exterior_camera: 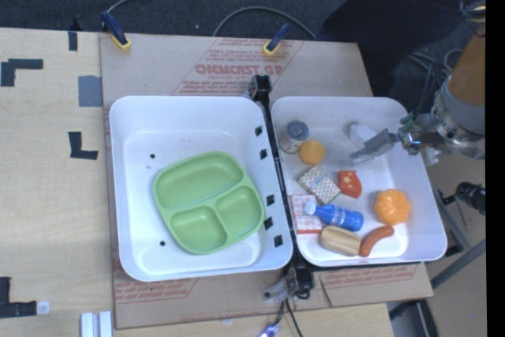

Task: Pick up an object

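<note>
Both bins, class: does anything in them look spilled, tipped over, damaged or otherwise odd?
Nothing stands out. The left bin holds a green divided plate lying flat. The right bin holds a loose jumble of toy food, including a blue bottle on its side and a sausage, all inside the walls. The hand hangs over that bin.

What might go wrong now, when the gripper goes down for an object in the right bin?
The toys lie crowded: the blue bottle, bread roll and sausage touch or nearly touch, so the gripper may push neighbours. The orange ball could roll away. Objects near the right bin wall leave little room for a grasp.
</note>
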{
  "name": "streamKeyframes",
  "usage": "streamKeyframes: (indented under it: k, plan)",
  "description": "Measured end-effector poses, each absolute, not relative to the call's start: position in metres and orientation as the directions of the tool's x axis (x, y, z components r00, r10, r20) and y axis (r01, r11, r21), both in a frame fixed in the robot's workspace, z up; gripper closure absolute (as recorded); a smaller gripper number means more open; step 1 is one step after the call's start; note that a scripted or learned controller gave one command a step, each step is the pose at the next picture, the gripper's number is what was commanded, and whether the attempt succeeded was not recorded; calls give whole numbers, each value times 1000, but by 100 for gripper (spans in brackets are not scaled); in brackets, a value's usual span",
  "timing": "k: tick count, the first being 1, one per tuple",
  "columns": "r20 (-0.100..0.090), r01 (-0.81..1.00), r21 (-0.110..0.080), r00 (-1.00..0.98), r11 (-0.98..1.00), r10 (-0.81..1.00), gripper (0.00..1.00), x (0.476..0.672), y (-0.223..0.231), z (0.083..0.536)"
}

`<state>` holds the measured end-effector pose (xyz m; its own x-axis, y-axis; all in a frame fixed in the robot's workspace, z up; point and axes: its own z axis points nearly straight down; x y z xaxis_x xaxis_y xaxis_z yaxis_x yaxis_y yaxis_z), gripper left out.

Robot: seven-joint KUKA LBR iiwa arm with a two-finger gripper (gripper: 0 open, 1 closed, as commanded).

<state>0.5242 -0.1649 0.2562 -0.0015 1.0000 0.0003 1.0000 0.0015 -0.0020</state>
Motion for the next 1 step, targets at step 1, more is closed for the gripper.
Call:
streamKeyframes:
  k: [1]
  plan:
    - [2,1000,1,-1,1,1000,0,515,-143,87]
